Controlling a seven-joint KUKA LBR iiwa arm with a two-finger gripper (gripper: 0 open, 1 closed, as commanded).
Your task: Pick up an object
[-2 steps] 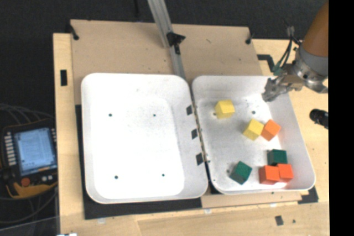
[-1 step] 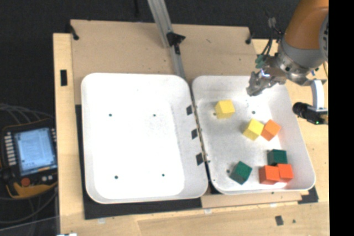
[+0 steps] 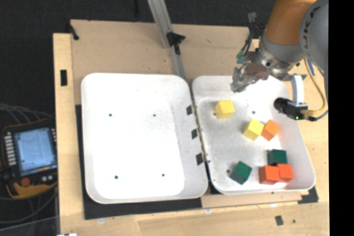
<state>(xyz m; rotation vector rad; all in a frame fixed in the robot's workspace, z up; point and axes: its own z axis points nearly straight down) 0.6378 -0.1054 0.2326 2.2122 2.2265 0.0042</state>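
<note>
gripper (image 3: 241,81) hangs over the far edge of the right bin (image 3: 221,188), nothing between its fingers, and i can't tell if they're apart or together. nearest target looks like the yellow cube (image 3: 224,109), just nearer and left of the tip and clear of the other blocks, so i'd centre over it and drop straight down. arm (image 3: 287,25) reaches in from the far right, wrist tilted toward the bin.

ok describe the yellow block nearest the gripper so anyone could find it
Look in the right bin, toward its far left part. The yellow block sits alone there, just below the gripper; the other yellow block touches an orange one.
</note>
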